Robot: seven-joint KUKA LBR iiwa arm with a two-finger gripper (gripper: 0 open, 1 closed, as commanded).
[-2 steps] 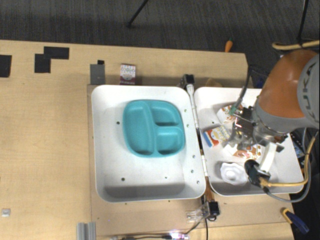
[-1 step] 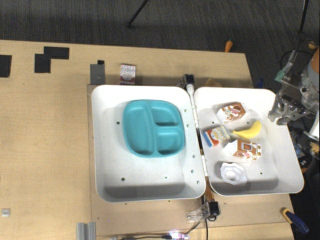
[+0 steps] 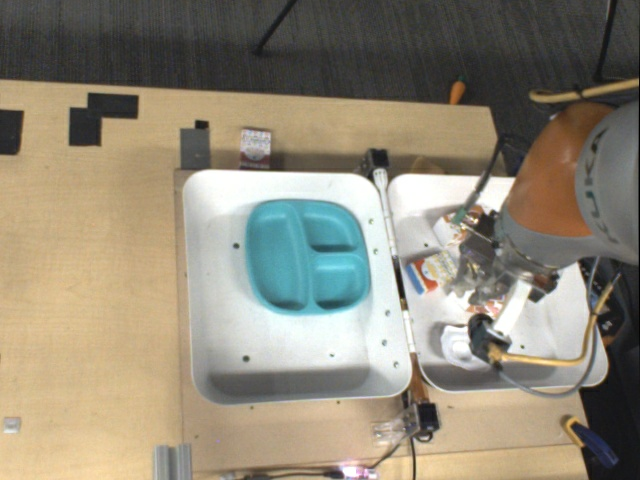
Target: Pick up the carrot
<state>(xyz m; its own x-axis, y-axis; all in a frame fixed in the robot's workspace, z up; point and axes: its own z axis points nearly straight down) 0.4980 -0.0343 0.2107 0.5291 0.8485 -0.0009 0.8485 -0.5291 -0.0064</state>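
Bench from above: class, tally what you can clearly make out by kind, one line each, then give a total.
White bins: 2 (left, right)
Teal divided plates: 1, in the left bin
Robot arms: 1, over the right bin
Total: 4
The small things under the arm are too blurred and hidden to count.

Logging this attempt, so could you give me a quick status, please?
Gripper down in right bin, fingers unclear. Carrot not made out. Teal divided plate in left bin.
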